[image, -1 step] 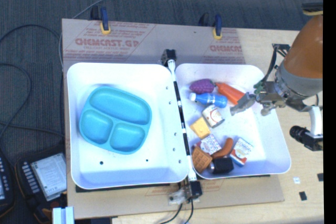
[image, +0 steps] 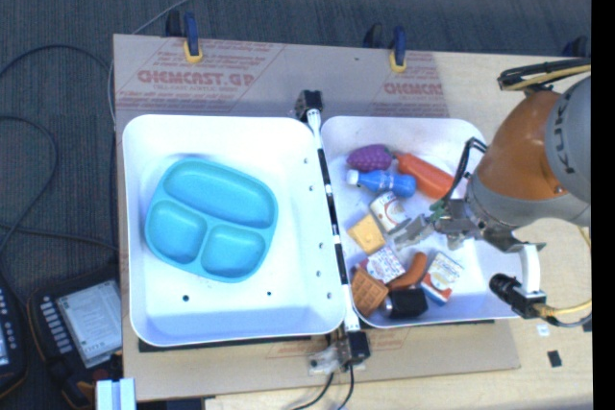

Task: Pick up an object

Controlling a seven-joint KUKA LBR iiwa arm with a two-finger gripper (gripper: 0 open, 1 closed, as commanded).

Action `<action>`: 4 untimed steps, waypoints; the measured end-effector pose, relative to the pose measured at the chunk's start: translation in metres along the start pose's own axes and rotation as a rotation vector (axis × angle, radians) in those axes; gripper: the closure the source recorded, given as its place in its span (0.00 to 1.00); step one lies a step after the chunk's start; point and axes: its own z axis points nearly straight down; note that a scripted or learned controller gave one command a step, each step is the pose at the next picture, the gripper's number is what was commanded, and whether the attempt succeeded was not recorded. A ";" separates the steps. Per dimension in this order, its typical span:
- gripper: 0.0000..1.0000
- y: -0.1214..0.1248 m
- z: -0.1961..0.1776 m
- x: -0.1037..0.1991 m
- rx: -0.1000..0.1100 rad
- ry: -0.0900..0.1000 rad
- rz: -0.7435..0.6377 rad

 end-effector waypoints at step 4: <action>1.00 -0.020 0.004 0.056 -0.028 -0.004 0.002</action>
